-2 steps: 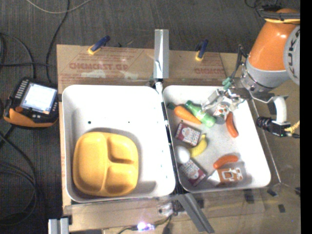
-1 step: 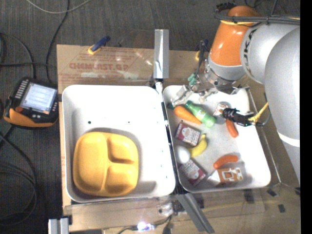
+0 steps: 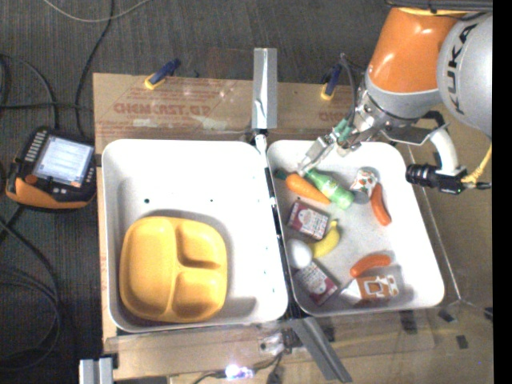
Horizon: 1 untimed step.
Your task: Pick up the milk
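Right now the gripper [image 3: 310, 160] is hovering over the carrot [image 3: 307, 188] and green bottle [image 3: 330, 189]; whether it is released or clenched, I cannot tell. Cartons [image 3: 308, 218] that may be milk are lying lower in the right bin [image 3: 428, 238], so a wrong grab is looking likely.

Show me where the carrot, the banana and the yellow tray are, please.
carrot [image 3: 306, 187]: camera view, middle of its orange body.
banana [image 3: 326, 242]: camera view, middle of the yellow curve.
yellow tray [image 3: 152, 274]: camera view, floor of its big left compartment.
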Each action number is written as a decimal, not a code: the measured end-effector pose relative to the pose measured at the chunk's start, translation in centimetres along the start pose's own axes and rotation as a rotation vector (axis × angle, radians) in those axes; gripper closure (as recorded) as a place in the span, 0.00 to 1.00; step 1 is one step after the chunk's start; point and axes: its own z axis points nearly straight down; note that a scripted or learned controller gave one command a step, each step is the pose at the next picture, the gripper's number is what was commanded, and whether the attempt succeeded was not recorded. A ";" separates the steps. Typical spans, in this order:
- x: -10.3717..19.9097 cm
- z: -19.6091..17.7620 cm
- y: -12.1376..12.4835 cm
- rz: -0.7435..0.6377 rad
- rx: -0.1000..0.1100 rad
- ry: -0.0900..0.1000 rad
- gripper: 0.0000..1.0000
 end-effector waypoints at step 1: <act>-8.0 11.3 -4.1 -0.157 0.000 0.002 0.00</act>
